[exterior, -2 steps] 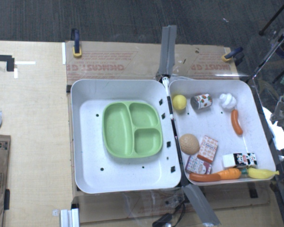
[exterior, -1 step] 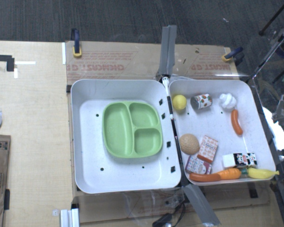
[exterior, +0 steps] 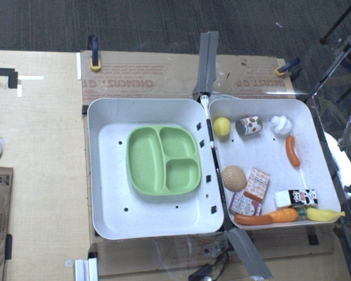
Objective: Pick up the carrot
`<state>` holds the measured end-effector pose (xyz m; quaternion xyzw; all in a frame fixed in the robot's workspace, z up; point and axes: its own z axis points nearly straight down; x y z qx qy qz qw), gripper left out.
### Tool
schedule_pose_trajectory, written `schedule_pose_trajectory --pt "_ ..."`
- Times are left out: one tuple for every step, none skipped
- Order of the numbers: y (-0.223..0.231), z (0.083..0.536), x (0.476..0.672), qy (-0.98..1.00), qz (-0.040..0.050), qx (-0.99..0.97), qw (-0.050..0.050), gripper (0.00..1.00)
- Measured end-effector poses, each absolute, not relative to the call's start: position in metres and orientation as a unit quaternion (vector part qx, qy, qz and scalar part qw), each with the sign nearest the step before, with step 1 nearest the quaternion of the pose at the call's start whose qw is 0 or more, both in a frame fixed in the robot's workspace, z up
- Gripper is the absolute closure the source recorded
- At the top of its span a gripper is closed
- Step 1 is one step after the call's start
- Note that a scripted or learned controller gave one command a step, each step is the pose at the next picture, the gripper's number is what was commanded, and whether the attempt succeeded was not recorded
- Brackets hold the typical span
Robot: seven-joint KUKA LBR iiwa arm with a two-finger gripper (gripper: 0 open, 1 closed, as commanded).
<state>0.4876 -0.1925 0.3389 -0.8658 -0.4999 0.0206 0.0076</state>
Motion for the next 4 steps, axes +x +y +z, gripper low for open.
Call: schedule_pose_trajectory --pt "-0.193 0.346 0.488 -0.501 0.0231 -0.865 0.008 1.0" --pt "-0.193 0.354 0.489 -0.503 0.0252 -0.864 0.009 1.0" --pt "-0.199 0.267 0.477 -0.349 0.0029 -0.937 0.001 1.0" --pt "-0.199 0.275 0.478 -0.35 0.005 -0.937 0.002 1.0"
